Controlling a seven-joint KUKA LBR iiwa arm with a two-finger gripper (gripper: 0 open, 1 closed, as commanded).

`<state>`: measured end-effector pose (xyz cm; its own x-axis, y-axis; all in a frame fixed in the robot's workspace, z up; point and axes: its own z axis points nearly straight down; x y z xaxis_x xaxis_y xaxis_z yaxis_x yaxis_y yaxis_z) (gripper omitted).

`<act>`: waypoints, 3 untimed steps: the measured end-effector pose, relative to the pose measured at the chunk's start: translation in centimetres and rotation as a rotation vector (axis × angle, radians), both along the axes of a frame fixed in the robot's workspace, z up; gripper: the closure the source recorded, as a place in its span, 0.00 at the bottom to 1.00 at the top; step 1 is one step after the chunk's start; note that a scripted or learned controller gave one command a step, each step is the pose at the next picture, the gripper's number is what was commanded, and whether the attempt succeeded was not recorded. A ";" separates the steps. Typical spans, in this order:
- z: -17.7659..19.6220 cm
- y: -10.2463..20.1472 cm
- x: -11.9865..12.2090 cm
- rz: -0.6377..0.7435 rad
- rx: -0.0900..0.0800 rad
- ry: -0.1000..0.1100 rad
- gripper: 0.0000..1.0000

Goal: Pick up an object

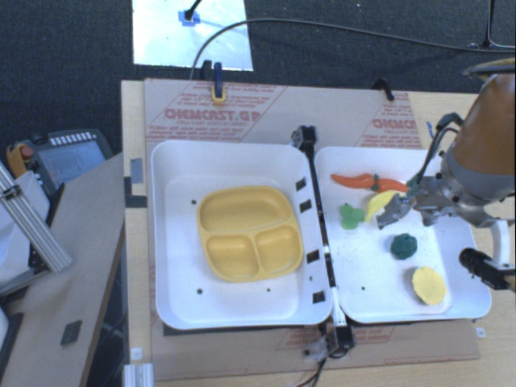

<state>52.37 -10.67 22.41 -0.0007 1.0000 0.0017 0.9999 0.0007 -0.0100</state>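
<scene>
Reaching in from the right, the arm [484, 135] sets its gripper [395, 212] low over the right bin [459, 297], against a yellow piece [377, 204]; how wide the claw stands cannot be told. A carrot [353, 181], green sprig [349, 216], dark green lump [404, 246] and yellow round [429, 285] lie nearby. A yellow tray [246, 232] sits in the left bin [173, 216].

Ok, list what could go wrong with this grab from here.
1. The gripper sits among crowded items: a yellow piece, an orange carrot and a small green piece lie close together, so it may nudge or pinch the wrong one.
2. The dark green piece and the yellow round piece lie near the arm and could get knocked.
</scene>
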 end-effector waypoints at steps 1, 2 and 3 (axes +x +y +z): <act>0.5 0.0 0.2 0.003 -0.002 -0.012 0.00; -5.5 -0.6 -0.2 0.000 -0.001 -0.006 0.00; -9.8 -0.9 0.0 0.001 -0.001 -0.007 0.00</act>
<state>52.38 -11.55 12.65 -0.0012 1.0000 0.0010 1.0000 0.0012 -0.0031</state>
